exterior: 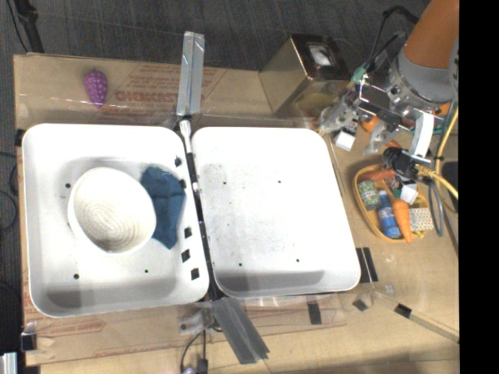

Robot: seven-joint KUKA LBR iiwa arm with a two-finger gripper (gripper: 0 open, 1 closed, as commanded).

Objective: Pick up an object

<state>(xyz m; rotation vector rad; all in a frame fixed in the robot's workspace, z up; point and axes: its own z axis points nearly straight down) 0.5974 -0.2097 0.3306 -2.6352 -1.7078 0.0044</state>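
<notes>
The arm (433, 22) hangs outside the bins, off the right bin's (273, 209) far right corner, above a cluttered patch of bench by a small basket (390, 201) of toys. Its gripper (374, 119) sits among brackets and cables, and whether it is open or closed I cannot tell.

The things worth picking lie in the left bin (47, 287): a pale woven dome (113, 209) near the middle, and a blue cloth (165, 201) touching the dome's right side, close to the wall shared with the right bin.

The cloth looks the easier catch, I judge: soft folds give two fingers something to pinch, while the dome is wide and smooth. Coming straight down on the cloth's raised middle, away from the dome, should serve best.

The arm must cross the whole right bin, which offers free passage, then clear the ridge between bins. The cloth lies near that wall, so room on its right is tight; the dome crowds its left.
</notes>
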